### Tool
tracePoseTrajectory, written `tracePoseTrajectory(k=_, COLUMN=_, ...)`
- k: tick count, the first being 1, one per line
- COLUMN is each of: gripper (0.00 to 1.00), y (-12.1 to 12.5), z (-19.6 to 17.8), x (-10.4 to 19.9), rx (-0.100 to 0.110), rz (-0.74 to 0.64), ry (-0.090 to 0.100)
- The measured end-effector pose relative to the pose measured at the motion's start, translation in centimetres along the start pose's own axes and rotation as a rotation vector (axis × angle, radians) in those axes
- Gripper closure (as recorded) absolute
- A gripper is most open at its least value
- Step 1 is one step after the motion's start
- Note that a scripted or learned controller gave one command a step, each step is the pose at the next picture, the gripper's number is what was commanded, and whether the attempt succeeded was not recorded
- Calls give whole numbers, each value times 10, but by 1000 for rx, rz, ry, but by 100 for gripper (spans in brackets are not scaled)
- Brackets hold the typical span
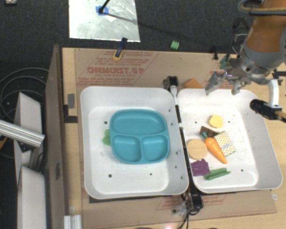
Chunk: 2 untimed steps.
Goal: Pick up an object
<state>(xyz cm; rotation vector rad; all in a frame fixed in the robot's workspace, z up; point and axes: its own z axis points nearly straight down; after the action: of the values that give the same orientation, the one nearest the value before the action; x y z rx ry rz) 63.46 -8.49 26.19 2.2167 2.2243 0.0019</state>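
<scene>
My gripper (225, 86) hangs over the far edge of the right bin (257, 166), its two fingers spread open and holding nothing. Below it, in the middle of that bin, lie a yellow round piece (216, 122), a brown piece (208, 132), an orange carrot (215, 149), a patterned card (225, 142), a tan disc (197, 149), a purple bunch (199, 167) and a green bean pod (217, 174). The nearest item, the yellow piece, lies well short of the fingers.
The left bin (95, 175) holds a blue divided tray (138, 135) with a green item (106, 138) tucked at its left edge. An orange piece (192, 83) rests on the cardboard behind the bins. Cables lie off to the left.
</scene>
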Motion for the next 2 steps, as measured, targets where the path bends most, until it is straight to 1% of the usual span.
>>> tracePoseTrajectory(k=1, gripper=0, y=-27, z=153, x=-33, rx=15, rz=6, ry=1)
tracePoseTrajectory(k=2, gripper=0, y=-63, z=179, x=-33, rx=6, rz=4, ry=1)
